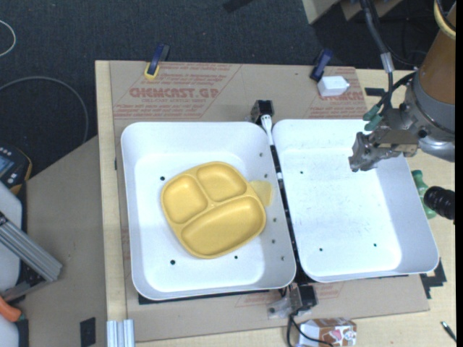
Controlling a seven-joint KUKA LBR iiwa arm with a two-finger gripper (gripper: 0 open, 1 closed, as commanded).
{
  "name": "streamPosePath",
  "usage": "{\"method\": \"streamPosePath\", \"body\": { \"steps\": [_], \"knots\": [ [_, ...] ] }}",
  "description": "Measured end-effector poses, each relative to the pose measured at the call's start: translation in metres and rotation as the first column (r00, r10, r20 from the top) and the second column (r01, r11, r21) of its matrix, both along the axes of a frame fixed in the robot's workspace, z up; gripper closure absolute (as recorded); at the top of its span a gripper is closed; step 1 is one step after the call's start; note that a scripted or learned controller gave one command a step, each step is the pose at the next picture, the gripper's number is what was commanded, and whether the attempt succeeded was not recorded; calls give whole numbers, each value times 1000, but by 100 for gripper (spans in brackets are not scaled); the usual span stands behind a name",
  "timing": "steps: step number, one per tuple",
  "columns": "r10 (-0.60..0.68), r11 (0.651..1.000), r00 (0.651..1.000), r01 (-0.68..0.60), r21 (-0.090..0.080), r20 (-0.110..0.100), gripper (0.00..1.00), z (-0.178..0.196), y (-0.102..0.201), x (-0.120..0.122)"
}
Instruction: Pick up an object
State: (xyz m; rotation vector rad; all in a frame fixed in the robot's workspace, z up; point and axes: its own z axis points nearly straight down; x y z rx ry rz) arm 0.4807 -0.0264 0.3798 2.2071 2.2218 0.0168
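Observation:
A yellow divided plate (212,208) with three compartments lies in the left white bin (141,157), slightly right of its middle. A small pale yellow piece (262,191) peeks out from under the plate's right edge. My gripper (365,157) hangs over the upper right part of the right white bin (347,230), well apart from the plate. Nothing shows between or under its dark fingers.
A black clamp (262,110) sits at the top of the seam between the bins. A white block (333,86) and blue clips rest on the cardboard behind. Cables run above the arm at upper right. A green object (434,199) lies right of the right bin.

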Motion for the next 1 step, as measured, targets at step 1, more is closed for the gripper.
{"method": "streamPosePath", "body": {
  "steps": [1],
  "knots": [
    [0,1000,1000,0,0,-14,100,-7,72,0]
  ]
}}
